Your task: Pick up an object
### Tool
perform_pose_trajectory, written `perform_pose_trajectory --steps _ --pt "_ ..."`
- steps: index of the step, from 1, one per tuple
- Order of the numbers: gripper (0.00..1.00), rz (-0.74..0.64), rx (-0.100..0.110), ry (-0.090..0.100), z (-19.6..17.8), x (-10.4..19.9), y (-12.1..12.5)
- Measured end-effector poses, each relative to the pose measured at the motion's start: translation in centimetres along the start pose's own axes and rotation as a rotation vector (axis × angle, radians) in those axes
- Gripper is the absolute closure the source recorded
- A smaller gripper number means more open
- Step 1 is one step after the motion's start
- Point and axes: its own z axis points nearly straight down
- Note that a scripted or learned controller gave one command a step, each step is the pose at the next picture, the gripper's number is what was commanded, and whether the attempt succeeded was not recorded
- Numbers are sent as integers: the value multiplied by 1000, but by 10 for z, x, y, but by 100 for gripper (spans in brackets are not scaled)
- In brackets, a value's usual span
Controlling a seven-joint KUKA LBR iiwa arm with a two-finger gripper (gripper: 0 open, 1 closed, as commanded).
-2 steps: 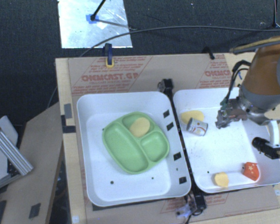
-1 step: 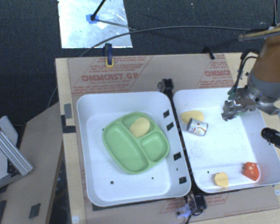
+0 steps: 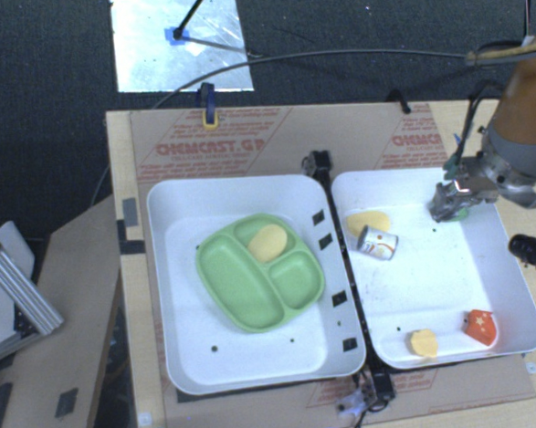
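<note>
My gripper (image 3: 448, 205) hangs over the far right part of the right bin (image 3: 437, 279), with something small and green showing at its tip. A small silver can (image 3: 377, 243) lies on its side near the bin's left wall, next to a flat yellow piece (image 3: 368, 221). Near the front edge sit a small yellow item (image 3: 423, 342) and a red strawberry-like item (image 3: 480, 327). The gripper is well right of the can and far behind the red item.
The left bin (image 3: 195, 351) holds a green divided plate (image 3: 258, 271) with a yellow lemon-like item (image 3: 269, 242) in its top compartment. A black divider (image 3: 340, 267) runs between the bins. Cardboard (image 3: 245, 141) lies behind them.
</note>
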Motion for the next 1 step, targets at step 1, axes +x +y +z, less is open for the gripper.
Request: perform_pose_trajectory --steps 1 --pt "100 -5 2 1 15 52 18"
